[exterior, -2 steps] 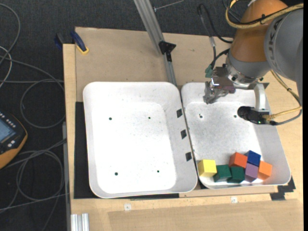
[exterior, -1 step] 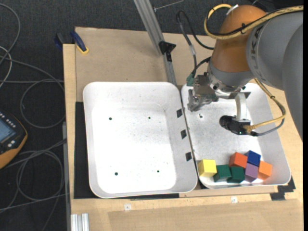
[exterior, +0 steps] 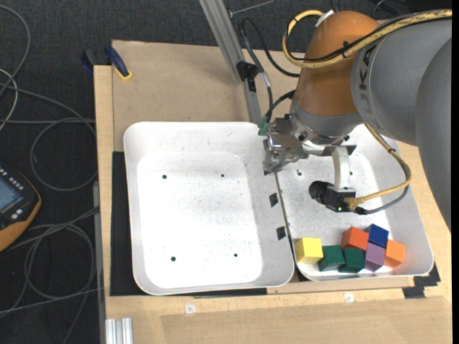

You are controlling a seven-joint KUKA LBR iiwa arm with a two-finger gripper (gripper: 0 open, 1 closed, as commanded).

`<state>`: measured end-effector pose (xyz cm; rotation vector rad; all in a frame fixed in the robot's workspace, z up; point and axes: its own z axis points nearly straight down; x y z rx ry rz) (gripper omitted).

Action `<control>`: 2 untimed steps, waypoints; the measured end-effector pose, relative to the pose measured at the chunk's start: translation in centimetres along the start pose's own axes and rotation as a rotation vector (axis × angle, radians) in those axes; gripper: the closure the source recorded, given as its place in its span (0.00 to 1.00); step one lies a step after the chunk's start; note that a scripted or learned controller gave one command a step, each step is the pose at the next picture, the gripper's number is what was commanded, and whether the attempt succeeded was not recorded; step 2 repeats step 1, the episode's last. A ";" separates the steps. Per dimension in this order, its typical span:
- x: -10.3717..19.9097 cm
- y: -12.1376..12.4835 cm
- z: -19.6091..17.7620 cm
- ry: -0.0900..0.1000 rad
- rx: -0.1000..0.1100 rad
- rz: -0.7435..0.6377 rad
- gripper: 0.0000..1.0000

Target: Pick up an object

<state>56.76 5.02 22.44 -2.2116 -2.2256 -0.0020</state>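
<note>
You're looking at the gripper [exterior: 276, 155] hanging over the far-left corner of the R bin [exterior: 308, 221], right by the rim it's sharing w/ the L bin [exterior: 193, 199]. Can't tell whether it's open or shut, or gripping anything. The blocks are sitting well apart from it, bunched along the R bin's near edge: yellow block [exterior: 310, 249] leftmost, green blocks [exterior: 331, 256] beside it, then orange block [exterior: 355, 237], blue block [exterior: 377, 233], purple block [exterior: 375, 255].

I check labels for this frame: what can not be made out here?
Camera view:
- Far part of the right bin: hidden under the arm.
- The gripper: dark, partly under the arm; whether it holds anything is unclear.
- The blocks: packed close, some may hide others.
</note>
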 end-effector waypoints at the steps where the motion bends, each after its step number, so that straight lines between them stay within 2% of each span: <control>1: 4.4 -1.8 -1.3 -0.001 0.000 -0.001 1.00; 2: 4.4 -1.8 -1.3 -0.001 0.000 -0.001 1.00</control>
